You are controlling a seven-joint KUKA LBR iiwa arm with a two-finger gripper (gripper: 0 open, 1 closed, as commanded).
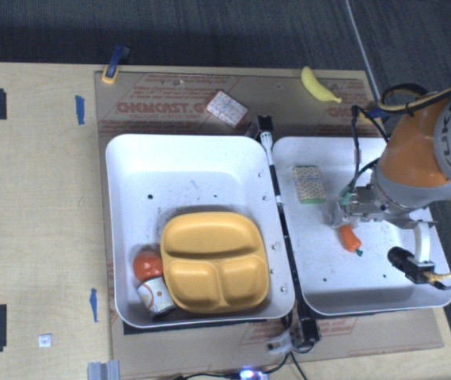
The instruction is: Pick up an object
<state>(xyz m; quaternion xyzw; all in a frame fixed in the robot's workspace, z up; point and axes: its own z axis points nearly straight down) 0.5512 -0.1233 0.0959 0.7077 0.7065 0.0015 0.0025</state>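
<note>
We see the grey arm's gripper [350, 210] low in the right shallow white bin [320, 285], just above a small orange carrot-shaped toy [350, 238]; whether its fingers are open or closed we cannot tell. One speckled green card [308, 184] lies nearby. The left white bin [130, 165] holds one yellow three-compartment plastic tray [214, 260] and one orange-and-white ball toy [151, 277].

Pale wooden bench [36, 236] against dark carpeted floor [210, 14].

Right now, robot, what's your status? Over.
Gripper low in right bin, above carrot toy. Nothing seen held. Green packet beside it. Yellow tray in left bin.
</note>
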